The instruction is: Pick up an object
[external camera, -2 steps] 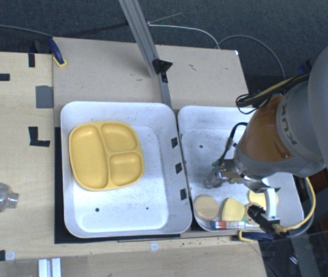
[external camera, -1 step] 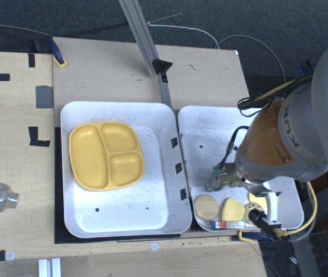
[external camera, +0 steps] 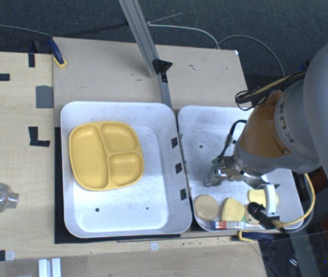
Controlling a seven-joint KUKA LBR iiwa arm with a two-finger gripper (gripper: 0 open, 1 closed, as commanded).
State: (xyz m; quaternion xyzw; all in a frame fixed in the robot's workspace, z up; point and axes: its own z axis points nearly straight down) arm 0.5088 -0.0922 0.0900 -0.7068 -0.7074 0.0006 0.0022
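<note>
My claw [external camera: 212, 178] hangs low over the right bin [external camera: 201, 126] near its middle — how wide it stands, I cannot tell. The small objects [external camera: 221, 209] huddle along that bin's near edge — a yellow divided plate [external camera: 106, 154] occupies the left bin [external camera: 77, 212].

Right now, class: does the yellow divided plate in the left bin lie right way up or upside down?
Right way up. The yellow plate shows its three hollow compartments facing the camera, lying flat on the left bin's floor.
</note>
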